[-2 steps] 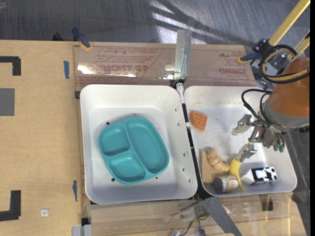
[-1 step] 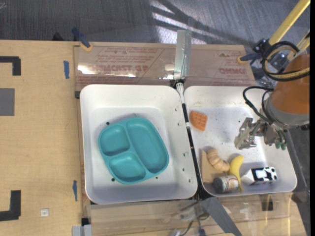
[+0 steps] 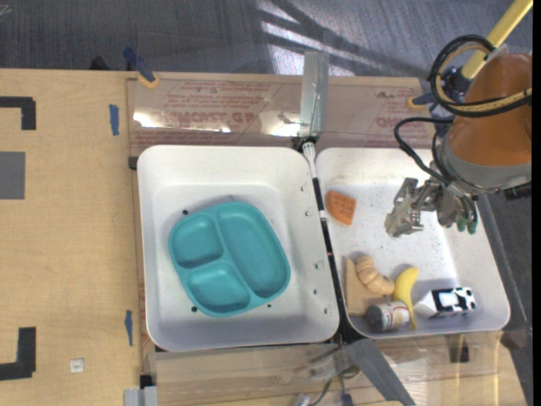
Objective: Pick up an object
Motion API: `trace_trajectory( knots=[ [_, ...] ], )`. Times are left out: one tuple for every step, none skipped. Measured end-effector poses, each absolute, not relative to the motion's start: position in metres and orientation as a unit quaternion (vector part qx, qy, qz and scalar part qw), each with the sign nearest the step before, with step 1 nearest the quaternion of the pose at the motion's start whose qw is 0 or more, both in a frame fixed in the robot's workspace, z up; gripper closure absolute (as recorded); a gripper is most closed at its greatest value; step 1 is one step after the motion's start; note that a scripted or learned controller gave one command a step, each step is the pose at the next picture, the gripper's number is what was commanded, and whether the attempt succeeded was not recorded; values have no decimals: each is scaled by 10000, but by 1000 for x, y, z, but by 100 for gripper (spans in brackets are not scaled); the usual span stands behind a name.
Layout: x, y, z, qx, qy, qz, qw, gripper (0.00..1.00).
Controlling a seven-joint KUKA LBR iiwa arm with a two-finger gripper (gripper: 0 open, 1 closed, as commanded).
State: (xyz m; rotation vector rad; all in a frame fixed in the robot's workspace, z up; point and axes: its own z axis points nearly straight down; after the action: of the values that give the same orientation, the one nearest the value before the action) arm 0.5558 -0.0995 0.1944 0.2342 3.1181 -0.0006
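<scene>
Hand (image 3: 406, 216) hovers over right bin (image 3: 494, 311), grasping nothing; finger state indeterminable. Recommend descending squarely on the isolated orange piece (image 3: 341, 207), clear of walls.

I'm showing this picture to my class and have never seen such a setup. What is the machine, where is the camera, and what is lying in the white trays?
One camera looks down at a slant on a bench with two shallow white bins. The robot arm, grey and orange, reaches in from the right. Its gripper hangs over the right bin, and nothing shows between its fingers. The left bin holds a teal divided plate. The right bin holds an orange piece, a tan croissant-like toy, a banana, a small can and a black-and-white carton.
</scene>
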Motion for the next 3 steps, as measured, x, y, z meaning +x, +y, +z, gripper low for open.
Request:
trace_trajectory(
  knots=[
    [500,-16,243,1343,9909,16,34,100],
    [481,43,250,2123,9772,13,19,100],
    [479,154,255,2103,9776,21,17,100]
  ],
)
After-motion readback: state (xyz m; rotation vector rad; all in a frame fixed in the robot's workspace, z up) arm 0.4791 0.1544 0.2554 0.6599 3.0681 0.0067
